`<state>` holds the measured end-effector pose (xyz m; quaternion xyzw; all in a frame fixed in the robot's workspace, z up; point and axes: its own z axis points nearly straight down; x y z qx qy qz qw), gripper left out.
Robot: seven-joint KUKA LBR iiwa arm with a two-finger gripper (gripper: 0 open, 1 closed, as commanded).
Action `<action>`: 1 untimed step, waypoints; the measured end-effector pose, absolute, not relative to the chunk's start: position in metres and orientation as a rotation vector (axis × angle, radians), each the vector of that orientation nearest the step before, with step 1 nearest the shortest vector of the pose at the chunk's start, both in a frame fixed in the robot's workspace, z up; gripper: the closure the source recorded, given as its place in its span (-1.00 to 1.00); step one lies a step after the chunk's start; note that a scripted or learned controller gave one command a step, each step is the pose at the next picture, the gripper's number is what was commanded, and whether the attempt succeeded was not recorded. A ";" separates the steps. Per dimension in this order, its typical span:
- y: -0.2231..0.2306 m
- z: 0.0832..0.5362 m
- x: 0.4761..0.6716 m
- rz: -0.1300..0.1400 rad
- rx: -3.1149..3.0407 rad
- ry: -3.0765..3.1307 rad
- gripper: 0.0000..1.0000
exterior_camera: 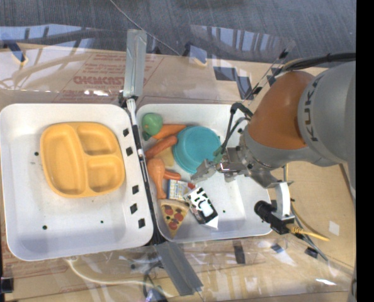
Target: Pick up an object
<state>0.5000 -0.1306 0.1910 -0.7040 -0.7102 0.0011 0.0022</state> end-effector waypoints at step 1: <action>-0.156 0.097 0.484 -0.006 -2.281 -2.164 -1.00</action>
